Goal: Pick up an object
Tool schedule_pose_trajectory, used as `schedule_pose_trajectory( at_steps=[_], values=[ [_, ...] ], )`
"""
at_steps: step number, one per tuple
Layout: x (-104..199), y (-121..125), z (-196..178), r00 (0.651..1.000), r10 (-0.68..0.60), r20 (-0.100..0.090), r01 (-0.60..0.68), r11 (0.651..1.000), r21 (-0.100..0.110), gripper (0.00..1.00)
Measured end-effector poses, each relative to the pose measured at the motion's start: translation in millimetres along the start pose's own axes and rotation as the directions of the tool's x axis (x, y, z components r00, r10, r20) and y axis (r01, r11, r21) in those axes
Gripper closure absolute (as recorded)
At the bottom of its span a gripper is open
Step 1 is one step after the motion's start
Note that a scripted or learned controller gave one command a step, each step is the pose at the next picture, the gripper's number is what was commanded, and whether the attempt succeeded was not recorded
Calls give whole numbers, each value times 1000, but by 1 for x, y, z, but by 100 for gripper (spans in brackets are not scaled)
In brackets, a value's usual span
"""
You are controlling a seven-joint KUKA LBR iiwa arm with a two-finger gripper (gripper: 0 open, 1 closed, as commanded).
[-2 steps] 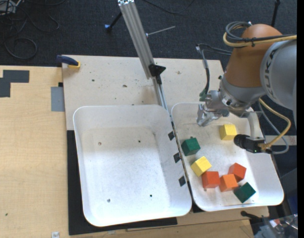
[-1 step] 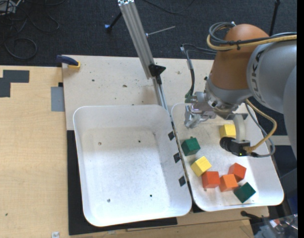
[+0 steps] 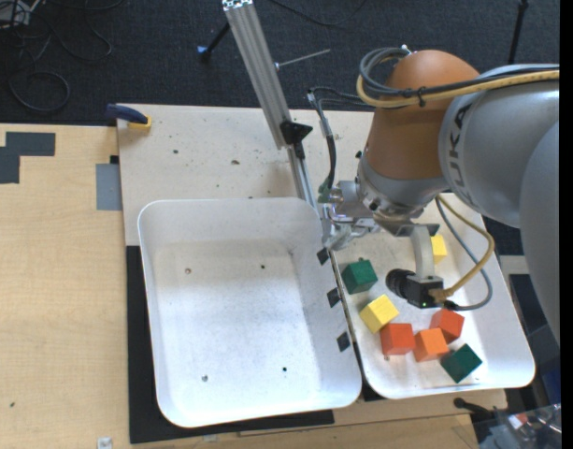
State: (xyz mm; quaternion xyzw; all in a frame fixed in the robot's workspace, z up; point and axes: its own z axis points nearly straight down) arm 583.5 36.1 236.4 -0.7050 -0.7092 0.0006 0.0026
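The gripper (image 3: 335, 227) hangs by the left wall of the right bin (image 3: 499, 342), near the green cube (image 3: 359, 275); its opening cannot be told. It should centre over that cube before descending.

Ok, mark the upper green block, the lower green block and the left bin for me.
upper green block (image 3: 359, 275): camera view, its top face.
lower green block (image 3: 461, 363): camera view, its top face.
left bin (image 3: 232, 318): camera view, bare floor near its middle.
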Motion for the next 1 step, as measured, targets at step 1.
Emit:
schedule_pose_trajectory(
  at_steps=[1],
  values=[
    [54,-11,3,1000,1,1,-1,1000,2,100]
  ],
)
